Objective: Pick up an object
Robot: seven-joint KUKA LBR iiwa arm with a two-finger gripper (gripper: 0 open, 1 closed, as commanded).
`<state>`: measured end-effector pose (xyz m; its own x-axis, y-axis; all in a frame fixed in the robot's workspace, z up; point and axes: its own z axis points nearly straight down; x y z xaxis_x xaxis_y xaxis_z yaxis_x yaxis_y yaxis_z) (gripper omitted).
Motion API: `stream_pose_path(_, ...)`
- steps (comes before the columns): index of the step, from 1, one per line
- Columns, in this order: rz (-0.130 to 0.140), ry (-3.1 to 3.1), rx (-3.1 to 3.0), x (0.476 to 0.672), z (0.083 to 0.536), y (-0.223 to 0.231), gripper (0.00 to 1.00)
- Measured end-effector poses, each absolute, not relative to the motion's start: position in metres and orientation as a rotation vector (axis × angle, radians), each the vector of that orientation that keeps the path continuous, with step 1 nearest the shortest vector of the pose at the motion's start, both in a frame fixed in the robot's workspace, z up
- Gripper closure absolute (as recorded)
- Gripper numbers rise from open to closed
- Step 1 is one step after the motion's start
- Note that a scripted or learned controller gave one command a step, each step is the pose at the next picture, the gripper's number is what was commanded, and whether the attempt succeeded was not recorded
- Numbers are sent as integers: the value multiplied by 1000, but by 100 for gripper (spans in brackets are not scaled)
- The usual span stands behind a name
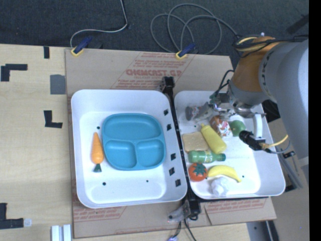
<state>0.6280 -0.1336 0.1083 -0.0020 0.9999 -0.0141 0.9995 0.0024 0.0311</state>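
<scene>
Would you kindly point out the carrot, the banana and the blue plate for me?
carrot (97, 149): camera view, middle of its orange body.
banana (224, 172): camera view, middle of its yellow curve.
blue plate (131, 125): camera view, floor of its large top compartment.

Arm (281, 79) is covering the right bin's (271, 187) top right corner; gripper (216, 107) fingers blurring, grip unreadable; arm running off right edge.

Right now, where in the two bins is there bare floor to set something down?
Left bin: bare white floor below the blue divided plate, and a strip above it; the toy carrot takes the left edge. Right bin: crowded with the yellow bottle, green bottle, banana and tomato; only the lower right corner is bare.
</scene>
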Motion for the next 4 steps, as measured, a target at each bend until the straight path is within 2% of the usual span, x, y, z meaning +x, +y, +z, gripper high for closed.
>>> stream_pose_path(1, 23, 2197, 2190, 630, 121, -135, 100)
stream_pose_path(2, 24, 2197, 2189, 630, 121, -134, 0)
stream_pose_path(3, 21, 2200, 2195, 616, 108, -162, 0)
stream_pose_path(4, 23, 2194, 2188, 618, 121, -164, 100)
